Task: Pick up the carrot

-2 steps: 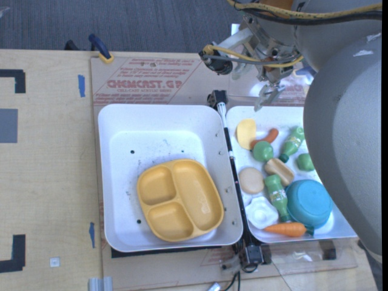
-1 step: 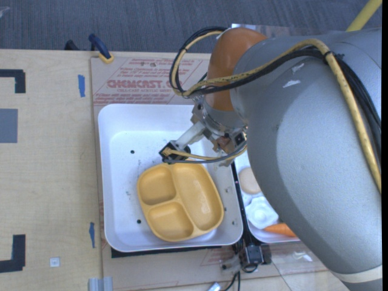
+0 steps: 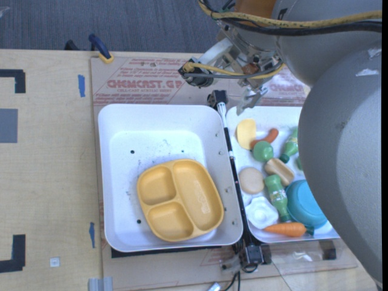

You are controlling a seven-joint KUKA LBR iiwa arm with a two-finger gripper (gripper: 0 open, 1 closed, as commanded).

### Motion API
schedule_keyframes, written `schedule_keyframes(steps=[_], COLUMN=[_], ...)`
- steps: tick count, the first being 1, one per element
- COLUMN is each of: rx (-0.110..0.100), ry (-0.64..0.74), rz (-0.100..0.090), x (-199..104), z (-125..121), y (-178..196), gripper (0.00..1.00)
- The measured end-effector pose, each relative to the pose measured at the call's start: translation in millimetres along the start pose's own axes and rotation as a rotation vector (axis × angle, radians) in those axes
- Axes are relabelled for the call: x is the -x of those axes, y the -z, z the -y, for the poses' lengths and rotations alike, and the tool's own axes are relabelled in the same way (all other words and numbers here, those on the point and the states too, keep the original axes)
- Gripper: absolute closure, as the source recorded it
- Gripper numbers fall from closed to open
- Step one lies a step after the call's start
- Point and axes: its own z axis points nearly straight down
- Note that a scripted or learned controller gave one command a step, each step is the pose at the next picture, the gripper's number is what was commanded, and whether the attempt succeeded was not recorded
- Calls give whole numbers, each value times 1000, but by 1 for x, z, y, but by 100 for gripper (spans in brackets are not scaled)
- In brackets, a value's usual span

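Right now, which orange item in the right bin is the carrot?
The carrot: long, tapered, lying at the right bin's near edge beside the blue bowl. The shorter orange-red piece sits farther back.

Upper frame: dark grey-blue carpeted floor (image 3: pixel 121 11). Below it, light wood bench top (image 3: pixel 42 162) filling the left side. Black tape marks (image 3: pixel 15 80) at left edge; blue tape strips (image 3: pixel 81 85) near centre-left. Printed cardboard sheet (image 3: pixel 145 80) lies on the bench, upper centre. Lighting even, diffuse.
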Motion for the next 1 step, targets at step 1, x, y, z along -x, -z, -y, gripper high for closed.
schedule_keyframes(steps=[1], rx=[-7], ry=[-28], rz=[19], x=[45], z=[61], y=[-107], gripper=[0])
